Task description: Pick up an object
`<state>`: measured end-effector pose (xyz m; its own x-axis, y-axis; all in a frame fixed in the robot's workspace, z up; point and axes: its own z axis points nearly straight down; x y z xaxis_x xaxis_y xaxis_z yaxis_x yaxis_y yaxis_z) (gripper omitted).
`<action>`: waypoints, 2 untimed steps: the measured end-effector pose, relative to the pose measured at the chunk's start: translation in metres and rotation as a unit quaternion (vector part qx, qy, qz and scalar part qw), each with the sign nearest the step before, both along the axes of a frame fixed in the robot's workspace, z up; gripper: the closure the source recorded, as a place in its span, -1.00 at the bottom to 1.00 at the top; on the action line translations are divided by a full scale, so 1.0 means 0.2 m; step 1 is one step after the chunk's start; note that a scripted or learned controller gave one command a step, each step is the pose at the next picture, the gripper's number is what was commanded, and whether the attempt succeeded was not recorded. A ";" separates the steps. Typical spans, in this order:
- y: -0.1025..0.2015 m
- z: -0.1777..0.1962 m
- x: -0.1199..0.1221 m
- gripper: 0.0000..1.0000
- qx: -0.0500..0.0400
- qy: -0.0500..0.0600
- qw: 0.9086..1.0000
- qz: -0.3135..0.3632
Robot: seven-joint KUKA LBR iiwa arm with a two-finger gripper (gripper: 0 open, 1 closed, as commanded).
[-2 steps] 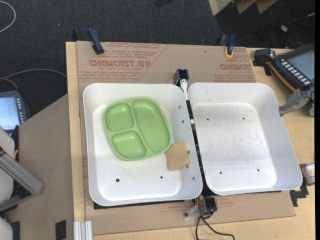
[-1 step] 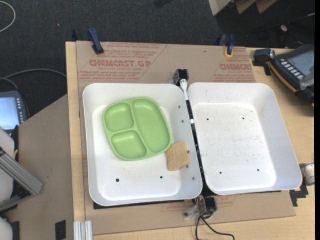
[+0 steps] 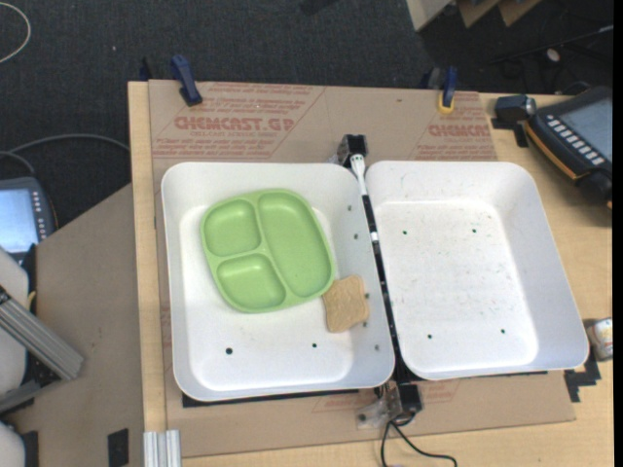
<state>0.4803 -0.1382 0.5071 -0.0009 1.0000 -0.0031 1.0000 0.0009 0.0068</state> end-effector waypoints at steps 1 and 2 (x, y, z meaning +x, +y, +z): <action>0.22 -0.66 -0.01 1.00 0.003 0.011 1.000 0.001; 0.22 0.16 0.15 1.00 -0.001 -0.008 1.000 0.001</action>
